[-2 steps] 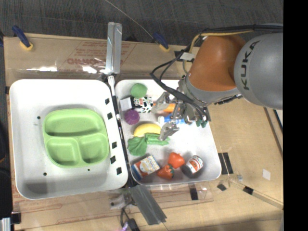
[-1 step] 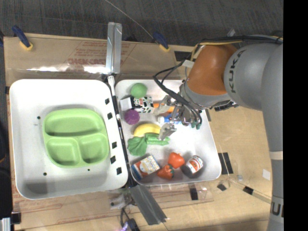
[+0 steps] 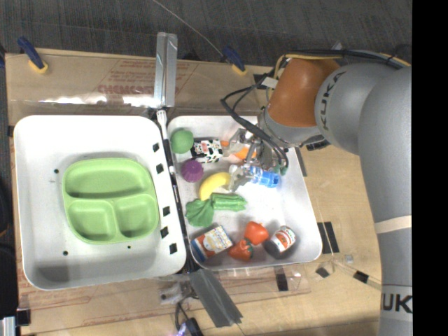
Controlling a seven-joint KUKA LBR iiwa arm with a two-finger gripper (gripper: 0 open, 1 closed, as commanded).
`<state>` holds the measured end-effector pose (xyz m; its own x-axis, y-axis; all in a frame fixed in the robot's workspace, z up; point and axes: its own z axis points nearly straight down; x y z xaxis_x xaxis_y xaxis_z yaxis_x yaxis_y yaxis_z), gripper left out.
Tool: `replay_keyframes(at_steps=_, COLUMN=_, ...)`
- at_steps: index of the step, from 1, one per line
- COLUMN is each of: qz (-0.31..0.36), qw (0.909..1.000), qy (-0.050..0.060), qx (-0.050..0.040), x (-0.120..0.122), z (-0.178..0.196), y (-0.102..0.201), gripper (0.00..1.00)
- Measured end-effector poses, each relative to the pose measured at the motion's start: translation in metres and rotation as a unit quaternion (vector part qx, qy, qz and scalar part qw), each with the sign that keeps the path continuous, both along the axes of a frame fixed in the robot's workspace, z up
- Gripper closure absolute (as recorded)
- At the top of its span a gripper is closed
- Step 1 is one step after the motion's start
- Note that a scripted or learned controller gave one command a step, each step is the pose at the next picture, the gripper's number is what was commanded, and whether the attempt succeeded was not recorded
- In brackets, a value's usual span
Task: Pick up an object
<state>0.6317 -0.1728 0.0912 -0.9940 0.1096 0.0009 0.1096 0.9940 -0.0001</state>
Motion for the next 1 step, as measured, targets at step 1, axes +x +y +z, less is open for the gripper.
replay_keyframes(at_steps=1, qz=0.004, qw=1.0, qy=-0.003, qx=-0.0008, x=0.0026, z=0.0129, y=0.0018, gripper=1.0)
